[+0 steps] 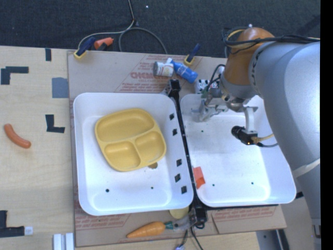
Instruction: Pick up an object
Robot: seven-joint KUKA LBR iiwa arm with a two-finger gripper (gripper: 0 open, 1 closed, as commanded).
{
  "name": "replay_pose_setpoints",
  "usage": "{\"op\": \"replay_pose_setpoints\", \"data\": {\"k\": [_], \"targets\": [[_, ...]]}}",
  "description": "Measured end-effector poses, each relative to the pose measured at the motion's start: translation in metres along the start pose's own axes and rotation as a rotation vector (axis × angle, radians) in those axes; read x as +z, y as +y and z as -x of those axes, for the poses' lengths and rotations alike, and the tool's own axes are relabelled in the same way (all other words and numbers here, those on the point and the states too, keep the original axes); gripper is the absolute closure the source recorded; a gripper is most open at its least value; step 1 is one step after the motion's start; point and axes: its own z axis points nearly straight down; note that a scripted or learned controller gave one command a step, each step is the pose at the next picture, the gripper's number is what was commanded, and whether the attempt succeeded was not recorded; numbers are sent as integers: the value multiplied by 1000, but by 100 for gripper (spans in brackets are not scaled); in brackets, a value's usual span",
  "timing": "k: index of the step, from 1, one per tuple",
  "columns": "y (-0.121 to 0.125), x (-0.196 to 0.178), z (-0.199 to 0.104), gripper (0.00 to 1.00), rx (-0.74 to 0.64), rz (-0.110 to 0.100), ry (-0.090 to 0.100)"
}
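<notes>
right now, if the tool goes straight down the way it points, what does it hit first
Most likely the bare floor of the right bin, near its upper left corner. The tool points down there, though depth is unclear.

— You're asking about the divided plate?
— Plain yellow, sitting in the white left bin.
— And beside that bin?
— You've an orange carrot below it, an orange sausage far left.

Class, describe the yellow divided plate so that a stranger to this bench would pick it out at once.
Find the two white bins side by side on the bench and take the left bin. In its upper half lies the yellow divided plate, tilted, with three compartments. It is the one large yellow thing in a bin; the carrot and the sausage lie outside the bins.
</notes>
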Motion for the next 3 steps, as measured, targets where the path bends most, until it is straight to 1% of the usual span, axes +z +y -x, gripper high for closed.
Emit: {"op": "replay_pose_setpoints", "data": {"k": [1,2,3], "targets": [[0,1,0,0,0,-1,-1],[0,-9,0,100,0,-1,0],[-93,-92,-68,100,-4,-6,5]]}}
